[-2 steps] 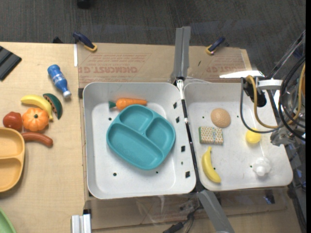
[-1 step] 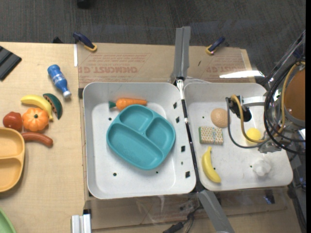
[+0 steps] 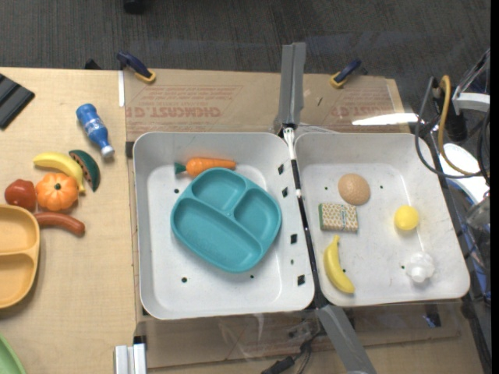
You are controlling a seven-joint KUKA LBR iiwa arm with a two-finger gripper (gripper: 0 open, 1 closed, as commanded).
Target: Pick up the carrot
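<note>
Carrot (image 3: 209, 164) lies untouched in the left bin (image 3: 148, 232), touching the teal plate's (image 3: 226, 219) rim; approach is needed; claw state cannot be told.

Carrot (image 3: 206, 164) touches teal plate (image 3: 226, 220) (left bin).

Yellow divided plate (image 3: 15, 259) at left edge: cut off, only its right part in frame. Green object (image 3: 6, 358) in bottom-left corner: just a sliver, can't identify. Black flat item (image 3: 12, 100) at left edge: clipped, unclear what it is. Small white lump (image 3: 419, 269) in the right bin (image 3: 437, 291): too blurry to name. Cables and gear (image 3: 460, 131) at right: cropped, jumbled. Printed text on cardboard (image 3: 187, 104): upside down, hard to read.
</note>
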